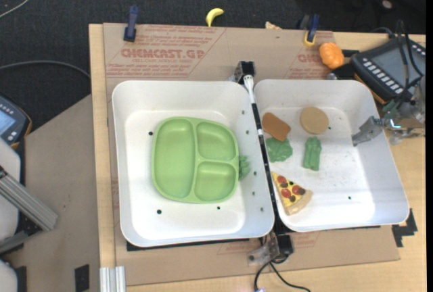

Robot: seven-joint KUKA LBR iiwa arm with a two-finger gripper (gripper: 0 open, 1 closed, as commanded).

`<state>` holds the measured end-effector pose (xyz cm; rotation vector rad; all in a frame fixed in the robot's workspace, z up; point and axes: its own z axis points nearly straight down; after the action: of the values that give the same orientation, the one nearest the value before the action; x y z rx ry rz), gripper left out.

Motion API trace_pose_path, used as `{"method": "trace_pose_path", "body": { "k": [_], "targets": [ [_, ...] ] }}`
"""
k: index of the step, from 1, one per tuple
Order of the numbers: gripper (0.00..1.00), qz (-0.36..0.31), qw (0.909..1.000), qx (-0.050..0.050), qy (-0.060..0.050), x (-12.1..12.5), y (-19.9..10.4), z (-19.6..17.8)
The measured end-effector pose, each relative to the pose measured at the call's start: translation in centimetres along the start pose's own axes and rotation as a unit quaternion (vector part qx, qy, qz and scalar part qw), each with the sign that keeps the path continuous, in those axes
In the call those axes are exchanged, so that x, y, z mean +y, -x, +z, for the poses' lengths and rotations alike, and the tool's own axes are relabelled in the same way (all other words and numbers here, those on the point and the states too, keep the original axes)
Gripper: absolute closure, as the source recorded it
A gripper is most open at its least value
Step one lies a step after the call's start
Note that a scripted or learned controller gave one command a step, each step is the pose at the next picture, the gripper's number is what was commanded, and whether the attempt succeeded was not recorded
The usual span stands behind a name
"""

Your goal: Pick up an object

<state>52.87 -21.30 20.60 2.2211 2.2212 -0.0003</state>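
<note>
Jaws (367, 130) at R bin (379, 169) rim, toys apart.

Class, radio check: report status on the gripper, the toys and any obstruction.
Gripper at right bin's right wall, holding nothing seen. Pizza slice, green pickle untouched. Nothing blocking.

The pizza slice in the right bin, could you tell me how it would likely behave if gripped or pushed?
The pizza slice lies flat on the bin floor, so it probably slides rather than rolls. Its thin, low profile may leave little for fingers to close on. It sits near the right bin's left wall, so a push could jam it there.
</note>
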Motion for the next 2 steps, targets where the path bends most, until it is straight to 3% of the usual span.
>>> {"method": "trace_pose_path", "body": {
  "k": [1,2],
  "targets": [
    [0.00,-0.002,1.0000,0.004,-0.005,-5.3,-8.3,8.8],
    [0.00,-0.002,1.0000,-0.001,0.002,1.7,-9.3,12.3]
  ]
}}
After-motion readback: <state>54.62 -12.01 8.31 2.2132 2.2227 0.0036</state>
